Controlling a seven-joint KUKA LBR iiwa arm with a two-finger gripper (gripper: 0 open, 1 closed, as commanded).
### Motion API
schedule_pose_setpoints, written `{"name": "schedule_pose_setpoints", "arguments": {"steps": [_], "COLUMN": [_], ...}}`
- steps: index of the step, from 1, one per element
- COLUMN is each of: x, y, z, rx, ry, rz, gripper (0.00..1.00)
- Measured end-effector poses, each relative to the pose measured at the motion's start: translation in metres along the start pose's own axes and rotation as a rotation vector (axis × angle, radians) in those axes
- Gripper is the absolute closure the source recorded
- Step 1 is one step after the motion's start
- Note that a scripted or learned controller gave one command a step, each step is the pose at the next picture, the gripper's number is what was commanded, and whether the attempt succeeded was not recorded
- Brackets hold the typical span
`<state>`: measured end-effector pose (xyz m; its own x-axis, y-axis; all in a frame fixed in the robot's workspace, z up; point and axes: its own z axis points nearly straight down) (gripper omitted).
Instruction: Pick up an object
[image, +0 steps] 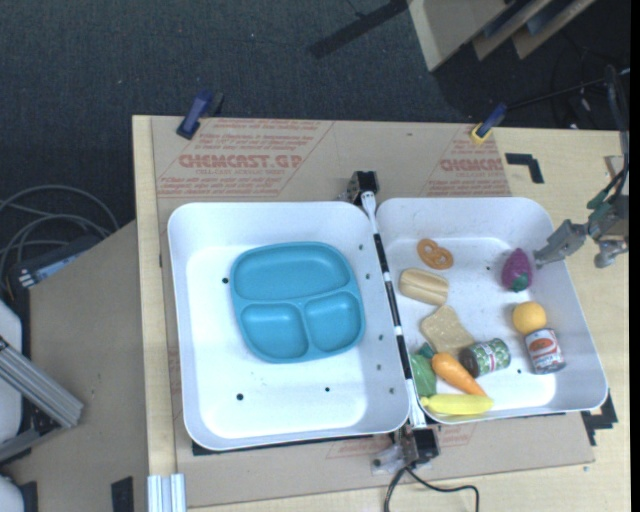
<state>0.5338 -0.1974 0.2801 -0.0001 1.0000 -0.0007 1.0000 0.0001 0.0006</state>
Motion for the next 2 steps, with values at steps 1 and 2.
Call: {"name": "schedule_pose_setpoints", "arguments": {"steps": [1,2], "x": [-0.004,0.015], "y": [0.054,0.1], "z": [0.179,0.195], "rx": [0.008,-0.001], "ry": [0.004,0.0], "rz": [0.0,-0.001], "gripper": [0.0,0.0]}}
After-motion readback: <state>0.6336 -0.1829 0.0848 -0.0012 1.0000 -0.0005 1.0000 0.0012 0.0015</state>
